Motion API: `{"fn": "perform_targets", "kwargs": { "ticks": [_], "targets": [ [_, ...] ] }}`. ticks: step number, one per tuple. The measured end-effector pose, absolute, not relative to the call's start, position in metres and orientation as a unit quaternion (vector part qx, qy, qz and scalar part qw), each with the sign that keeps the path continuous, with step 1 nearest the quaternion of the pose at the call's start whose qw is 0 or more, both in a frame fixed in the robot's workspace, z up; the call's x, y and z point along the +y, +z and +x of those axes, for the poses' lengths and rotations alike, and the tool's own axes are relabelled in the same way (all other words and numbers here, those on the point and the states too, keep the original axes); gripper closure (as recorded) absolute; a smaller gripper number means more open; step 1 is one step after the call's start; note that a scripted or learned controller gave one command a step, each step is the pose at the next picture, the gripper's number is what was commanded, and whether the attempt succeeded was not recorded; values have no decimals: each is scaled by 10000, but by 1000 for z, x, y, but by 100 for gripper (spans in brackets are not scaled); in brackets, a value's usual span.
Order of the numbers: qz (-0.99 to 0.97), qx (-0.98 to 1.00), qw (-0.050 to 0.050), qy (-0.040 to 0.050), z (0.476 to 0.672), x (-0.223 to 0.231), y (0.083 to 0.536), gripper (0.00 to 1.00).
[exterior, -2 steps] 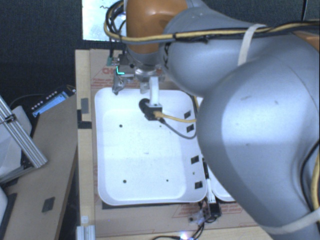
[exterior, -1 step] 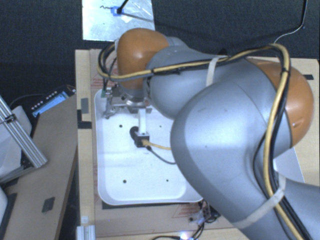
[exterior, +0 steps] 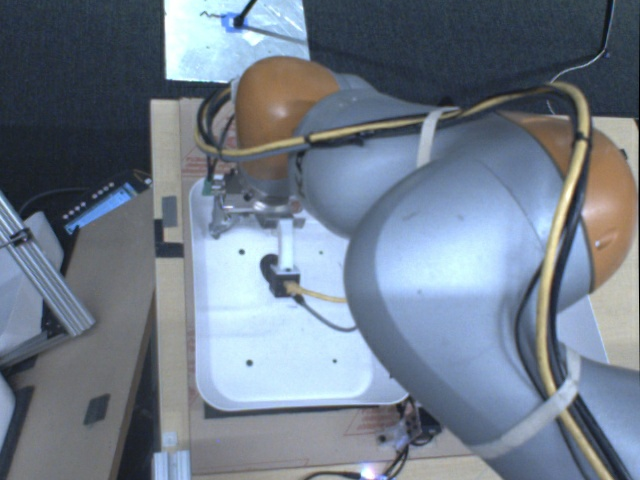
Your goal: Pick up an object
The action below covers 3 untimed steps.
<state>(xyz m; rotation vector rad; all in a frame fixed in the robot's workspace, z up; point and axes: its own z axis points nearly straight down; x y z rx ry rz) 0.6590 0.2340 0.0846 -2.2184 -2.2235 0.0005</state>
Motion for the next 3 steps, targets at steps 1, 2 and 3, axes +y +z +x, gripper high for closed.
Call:
{"fn": "perform_targets", "kwargs": {
  "ticks": [1,2,3],
  "targets": [
    [-7067,-7075,8,7,632,234,84,0],
    [-7077,-7066,-5,3,644,197,85,0],
    [-7048,-7094,15,-1,608,237,84,0]
  ]
}}
